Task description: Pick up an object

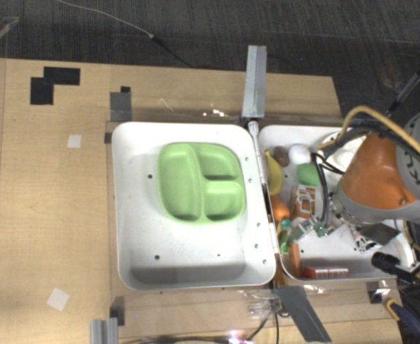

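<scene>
My arm [382, 178] is down over the right bin [353, 264].
Tool hidden, so I cannot tell its state; green divided tray [199, 181] sits in left bin [138, 213].

Left of your arm's orange band [373, 174], small objects crowd the right bin [296, 136]: a yellow banana-like piece [274, 175], a green item [307, 173], an orange one [279, 209].

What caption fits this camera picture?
Grey-and-orange arm reaching into the cluttered right bin, beside the left bin holding a green tray.
</scene>
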Available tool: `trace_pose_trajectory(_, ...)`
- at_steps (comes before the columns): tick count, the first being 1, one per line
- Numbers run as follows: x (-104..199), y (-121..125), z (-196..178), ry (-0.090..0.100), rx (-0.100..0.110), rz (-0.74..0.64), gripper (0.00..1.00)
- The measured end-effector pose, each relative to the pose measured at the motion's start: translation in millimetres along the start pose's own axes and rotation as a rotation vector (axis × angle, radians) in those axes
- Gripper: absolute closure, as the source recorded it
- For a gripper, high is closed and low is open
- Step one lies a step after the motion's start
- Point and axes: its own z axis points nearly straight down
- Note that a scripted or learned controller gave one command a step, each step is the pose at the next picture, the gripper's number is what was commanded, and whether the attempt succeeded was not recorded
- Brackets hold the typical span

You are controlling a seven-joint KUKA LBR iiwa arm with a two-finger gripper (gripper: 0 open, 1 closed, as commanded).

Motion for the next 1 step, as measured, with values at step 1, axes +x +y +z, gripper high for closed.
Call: trace_pose_trajectory(1,-45.1,69.9,3.6,0.007,0.006,-0.246,0.00)
